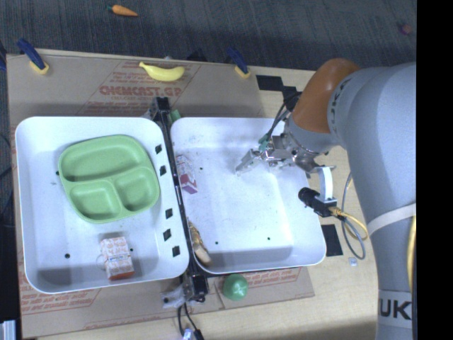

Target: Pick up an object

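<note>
You are watching the gripper (248,163) hovering over the right bin (283,250), its fingers spread and pinching nothing. The nearest object, a small packet (185,173), is lying by that bin's left wall; closing here risks grasping air.

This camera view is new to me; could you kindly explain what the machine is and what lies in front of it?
One camera looks down at a slant on a bench. The grey arm with an orange band reaches in from the right; its gripper hangs over the right bin, and nothing shows between its fingers. The left bin holds a green tray and a small carton. At the right bin's left wall lie a small packet and a tan object. Outside the bins are a banana and a green ball.
</note>
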You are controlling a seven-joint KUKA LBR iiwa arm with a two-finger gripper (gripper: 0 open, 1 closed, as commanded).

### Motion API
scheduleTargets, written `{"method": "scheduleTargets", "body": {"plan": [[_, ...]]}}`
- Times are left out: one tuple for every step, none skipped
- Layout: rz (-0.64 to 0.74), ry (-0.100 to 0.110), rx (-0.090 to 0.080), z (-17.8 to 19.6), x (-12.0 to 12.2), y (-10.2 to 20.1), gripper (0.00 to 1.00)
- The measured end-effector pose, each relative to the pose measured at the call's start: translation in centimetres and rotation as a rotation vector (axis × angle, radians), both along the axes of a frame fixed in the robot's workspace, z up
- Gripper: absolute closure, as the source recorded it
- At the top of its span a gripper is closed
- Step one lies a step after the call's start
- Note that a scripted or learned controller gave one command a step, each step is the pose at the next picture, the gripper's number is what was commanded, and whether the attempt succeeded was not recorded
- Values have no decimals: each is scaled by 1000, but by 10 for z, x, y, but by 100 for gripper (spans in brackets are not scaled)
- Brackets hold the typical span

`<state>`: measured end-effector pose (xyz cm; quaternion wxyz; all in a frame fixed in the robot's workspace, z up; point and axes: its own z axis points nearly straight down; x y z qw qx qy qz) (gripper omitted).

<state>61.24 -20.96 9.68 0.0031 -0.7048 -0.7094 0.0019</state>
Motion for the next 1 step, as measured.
{"method": "scheduleTargets", "body": {"plan": [[3,-5,-1,13,2,0,100]]}}
